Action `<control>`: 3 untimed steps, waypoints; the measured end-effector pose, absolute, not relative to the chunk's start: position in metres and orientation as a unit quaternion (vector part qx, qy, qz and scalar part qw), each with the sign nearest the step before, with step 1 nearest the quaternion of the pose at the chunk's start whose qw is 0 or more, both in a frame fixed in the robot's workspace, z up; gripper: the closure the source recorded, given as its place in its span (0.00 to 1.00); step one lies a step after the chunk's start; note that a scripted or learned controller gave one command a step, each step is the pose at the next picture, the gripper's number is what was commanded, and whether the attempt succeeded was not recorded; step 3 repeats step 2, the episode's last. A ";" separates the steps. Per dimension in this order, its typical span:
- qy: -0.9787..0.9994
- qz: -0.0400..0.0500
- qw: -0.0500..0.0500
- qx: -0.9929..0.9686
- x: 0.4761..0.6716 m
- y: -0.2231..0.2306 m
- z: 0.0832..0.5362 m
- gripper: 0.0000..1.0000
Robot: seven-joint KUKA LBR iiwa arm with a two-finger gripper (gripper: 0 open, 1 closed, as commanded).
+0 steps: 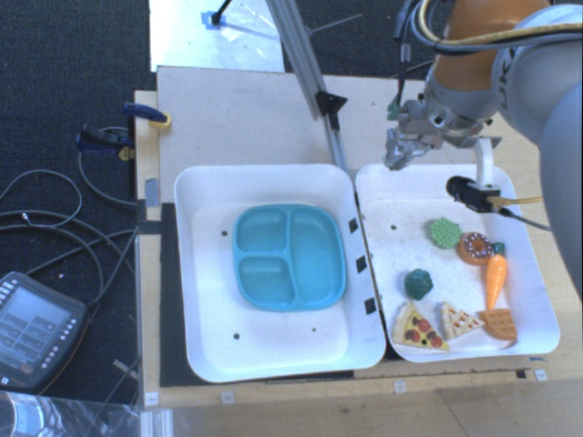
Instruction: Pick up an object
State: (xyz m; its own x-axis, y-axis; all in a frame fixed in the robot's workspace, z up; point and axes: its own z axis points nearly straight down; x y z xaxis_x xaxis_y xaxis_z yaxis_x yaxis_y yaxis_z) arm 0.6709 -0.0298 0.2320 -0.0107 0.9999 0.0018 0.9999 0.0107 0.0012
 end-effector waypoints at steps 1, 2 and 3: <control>-0.711 -0.001 0.000 -0.704 0.671 0.017 0.226 1.00; -0.711 -0.002 0.000 -0.703 0.673 0.078 0.223 1.00; -0.711 -0.002 0.000 -0.703 0.673 0.078 0.223 1.00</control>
